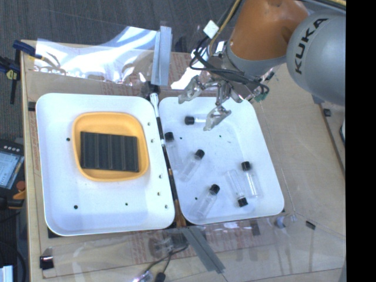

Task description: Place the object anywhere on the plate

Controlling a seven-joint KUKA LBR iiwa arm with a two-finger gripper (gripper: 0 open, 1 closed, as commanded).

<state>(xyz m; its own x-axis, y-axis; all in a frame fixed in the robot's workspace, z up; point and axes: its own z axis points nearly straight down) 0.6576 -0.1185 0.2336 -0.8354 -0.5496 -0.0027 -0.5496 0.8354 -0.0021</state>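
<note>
A yellow plate (pixel 109 126) with a dark ribbed insert (pixel 110 151) lies in the left white bin (pixel 53 204). Several clear vials with black caps lie scattered in the right white bin (pixel 267 157); one vial (pixel 195 121) rests near the bin's far edge, another vial (pixel 192 164) is near the middle. My gripper (pixel 201 107) hangs over the far part of the right bin, just above that far vial. It is open, its two fingers spread, and nothing is between them.
More vials (pixel 207 200) (pixel 249 179) lie toward the right bin's near side. Crumpled silver foil (pixel 100 54) and a grey upright bar (pixel 161 54) sit behind the bins. The arm's orange band (pixel 264 22) looms over the far right corner.
</note>
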